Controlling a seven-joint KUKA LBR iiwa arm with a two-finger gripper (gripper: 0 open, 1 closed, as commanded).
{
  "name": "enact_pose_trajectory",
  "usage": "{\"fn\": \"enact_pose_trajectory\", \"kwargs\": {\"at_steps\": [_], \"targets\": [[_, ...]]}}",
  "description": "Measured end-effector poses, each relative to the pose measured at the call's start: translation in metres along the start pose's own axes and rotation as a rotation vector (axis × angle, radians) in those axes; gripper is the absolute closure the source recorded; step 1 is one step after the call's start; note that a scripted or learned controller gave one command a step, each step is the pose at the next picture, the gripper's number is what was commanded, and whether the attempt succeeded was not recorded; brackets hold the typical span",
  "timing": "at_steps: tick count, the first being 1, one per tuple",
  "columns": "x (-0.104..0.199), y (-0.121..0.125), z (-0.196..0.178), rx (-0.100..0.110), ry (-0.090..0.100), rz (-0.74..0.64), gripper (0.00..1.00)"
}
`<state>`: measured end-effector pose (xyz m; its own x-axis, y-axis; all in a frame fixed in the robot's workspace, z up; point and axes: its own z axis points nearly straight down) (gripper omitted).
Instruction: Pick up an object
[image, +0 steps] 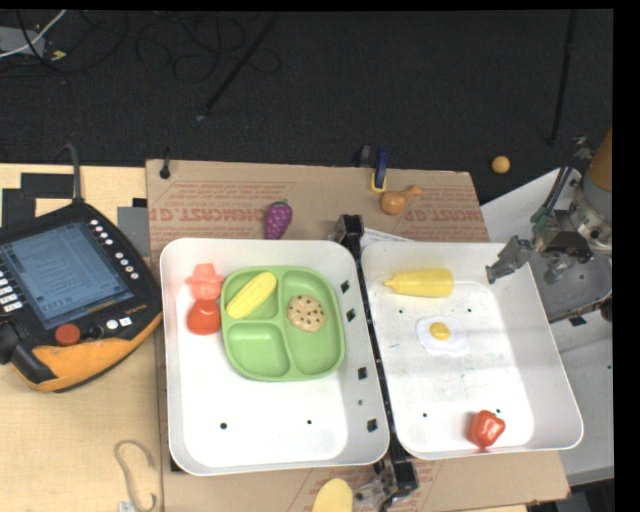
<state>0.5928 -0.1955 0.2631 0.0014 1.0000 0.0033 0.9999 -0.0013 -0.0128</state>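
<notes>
The right bin (530, 340) holds a yellow mustard bottle (420, 284) at its back, a fried egg (442, 336) in the middle and a red pepper (486, 428) near the front. In the left bin (200, 420) a green divided plate (270, 355) carries a corn cob (249, 294) and a cookie (306, 313). A red and pink toy (204, 298) stands beside the plate. My gripper (508, 260) hangs over the right bin's back right rim, to the right of the mustard bottle and apart from it. Nothing shows in its grasp.
On the cardboard behind the bins lie purple grapes (278, 217), an orange pear-like toy (398, 199) and a blue clamp (379, 172). An orange ball (500, 164) sits further back. A teach pendant (70, 290) rests at the left. A yellow lemon (333, 494) lies by the front edge.
</notes>
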Motion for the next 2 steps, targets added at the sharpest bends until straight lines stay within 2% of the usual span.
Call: {"fn": "enact_pose_trajectory", "kwargs": {"at_steps": [1,2], "targets": [[0.000,0.002,-0.007,-0.011,-0.003,-0.002,0.00],[-0.001,-0.004,0.056,-0.006,-0.002,-0.003,0.00]]}}
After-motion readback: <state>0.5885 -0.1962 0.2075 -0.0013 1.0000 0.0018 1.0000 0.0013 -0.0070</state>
